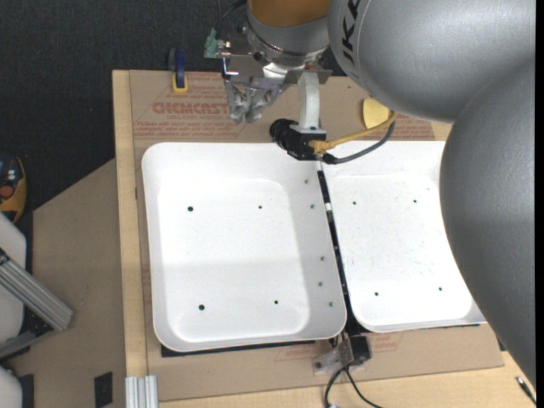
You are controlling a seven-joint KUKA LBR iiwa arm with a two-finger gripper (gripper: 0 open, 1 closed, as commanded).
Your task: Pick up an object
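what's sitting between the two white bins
In the camera view, a thin black strip runs along the seam between the left bin and the right bin.

one camera, fixed above the bench
it looks down at a slant on the left bin [229,245] and right bin [399,245], the arm [442,49] looming close at right.
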